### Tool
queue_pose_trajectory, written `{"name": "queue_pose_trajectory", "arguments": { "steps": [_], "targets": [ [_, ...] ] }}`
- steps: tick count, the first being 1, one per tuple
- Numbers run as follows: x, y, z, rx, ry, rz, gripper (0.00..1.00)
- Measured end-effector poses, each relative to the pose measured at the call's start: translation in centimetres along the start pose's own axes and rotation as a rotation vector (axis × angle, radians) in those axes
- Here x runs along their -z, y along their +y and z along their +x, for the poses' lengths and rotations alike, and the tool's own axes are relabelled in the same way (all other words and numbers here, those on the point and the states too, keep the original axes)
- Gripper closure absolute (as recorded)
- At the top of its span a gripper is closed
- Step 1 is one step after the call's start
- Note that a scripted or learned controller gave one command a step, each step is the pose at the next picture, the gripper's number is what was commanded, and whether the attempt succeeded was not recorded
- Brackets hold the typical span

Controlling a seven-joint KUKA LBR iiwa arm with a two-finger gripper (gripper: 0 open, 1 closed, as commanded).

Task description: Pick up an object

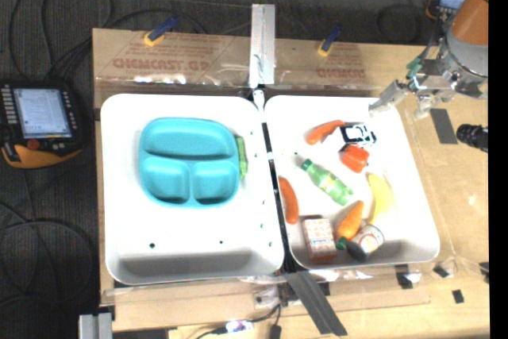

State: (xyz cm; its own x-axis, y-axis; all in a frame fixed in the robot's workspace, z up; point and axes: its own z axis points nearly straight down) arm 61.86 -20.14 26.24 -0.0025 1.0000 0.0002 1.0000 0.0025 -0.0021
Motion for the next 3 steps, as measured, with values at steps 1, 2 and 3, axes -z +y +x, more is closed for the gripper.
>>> {"name": "queue_pose_trajectory", "arguments": {
  "steps": [1, 2, 3],
  "targets": [
    [-12.3, -10.2, 1.0, 0.061, 0.002, 0.002, 0.0],
    [-15.5, -6.1, -2.2, 0.217, -0.013, -0.046, 0.0],
    [-15.3, -9.1, -1.6, 0.322, -0.032, -0.054, 0.0]
  ]
}}
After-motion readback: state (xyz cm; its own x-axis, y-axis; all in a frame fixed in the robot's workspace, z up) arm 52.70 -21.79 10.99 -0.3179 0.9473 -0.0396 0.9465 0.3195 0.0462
